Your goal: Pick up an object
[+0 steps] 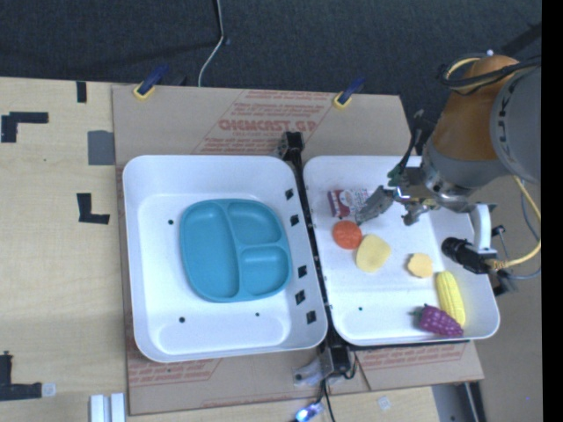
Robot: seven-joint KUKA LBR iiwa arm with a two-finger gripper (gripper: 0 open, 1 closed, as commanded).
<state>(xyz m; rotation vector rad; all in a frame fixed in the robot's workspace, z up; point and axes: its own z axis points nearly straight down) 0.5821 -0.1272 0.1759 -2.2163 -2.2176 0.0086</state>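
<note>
- worktop (53,236) bears two bins; the left bin (149,323) holds a blue divided plate (234,248).
- right bin (387,328) holds the small things.
- claw (384,202) hangs over its far half, fingers spread, nothing between them.
- red ball (347,234) lies just left and nearer; yellow piece (373,253) beside it; open floor around.

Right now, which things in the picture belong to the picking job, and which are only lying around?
Belong to the job:
- hand, over the right bin
- red packet
- orange ball
- yellow lump
- small yellow piece
- corn cob
- purple grapes

Just lying about:
- blue divided plate in the left bin
- cardboard sheet
</note>
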